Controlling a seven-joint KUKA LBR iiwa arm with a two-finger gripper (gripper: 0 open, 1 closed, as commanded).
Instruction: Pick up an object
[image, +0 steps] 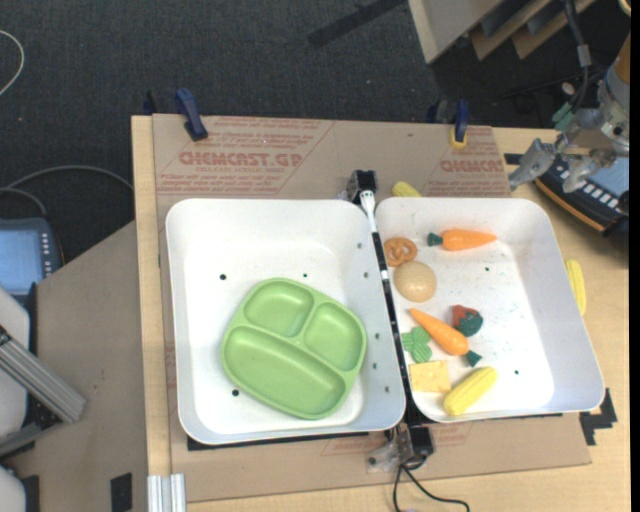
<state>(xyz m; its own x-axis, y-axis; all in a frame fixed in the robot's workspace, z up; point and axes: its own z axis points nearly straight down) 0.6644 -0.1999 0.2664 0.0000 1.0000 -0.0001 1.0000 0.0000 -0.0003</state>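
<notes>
Camera view is showing the toy food lying in the right bin (540, 225): a carrot (463, 239) is sitting near the far wall, a pretzel (400, 249) is resting by the left wall with a pale egg (415, 281) just in front of it, and a second carrot (440, 331) is lying slantwise in the middle, touching a red and green strawberry (465, 321). A green leafy piece (417, 347) is lying against the left wall, a yellow cheese wedge (432, 377) is sitting near the front, and a corn cob (469, 390) is lying just beside it at the front edge. The left bin (200, 250) is holding a green divided plate (293, 347), tilted toward the front. Both bins are resting on a brown board (260, 150) on the desk, clamped at its far edge by blue clips (190, 113). The hand (560, 155) is hanging at the far right, above the desk beyond the right bin's far corner, well apart from the food; whether it is open or closed I cannot tell, and nothing is showing in its grasp.
</notes>
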